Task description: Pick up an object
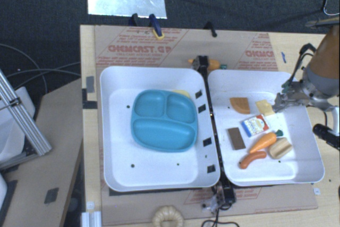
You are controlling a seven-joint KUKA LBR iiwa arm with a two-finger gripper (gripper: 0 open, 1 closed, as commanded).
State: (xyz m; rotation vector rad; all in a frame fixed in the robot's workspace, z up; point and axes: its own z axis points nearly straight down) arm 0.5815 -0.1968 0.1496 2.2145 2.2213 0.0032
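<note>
The right bin (308, 167) holds all the loose pieces, crowded toward its middle, which suits a picking job: everything lies flat and within the arm's reach from the right. Taking the small blue-and-red packet (254, 125) as the landmark, a tan wedge (240, 105) lies up and to its left, a pale yellow block (264, 108) just above it, a brown bar (236, 138) down and to its left, a carrot (263, 142) just below it, a beige roll (280, 148) below and to its right, nearly touching the carrot, and a reddish sausage (251, 159) further below. The gripper (281, 99) hangs above and to the right of the packet, close by the yellow block, with nothing visible between its tips; whether they are apart or together I cannot tell, since they are too small and dark. The yellow block looks like the likeliest target. The left bin (114, 130), well to the packet's left, carries a blue divided plate (164, 119) with a yellowish bit (182, 93) peeping from behind its far rim. Open floor lies right of the packet toward the bin's wall and along the near edge, so a descent has room there, while the carrot, roll and sausage crowd one another and the bar sits near the wall shared by the two bins.
</note>
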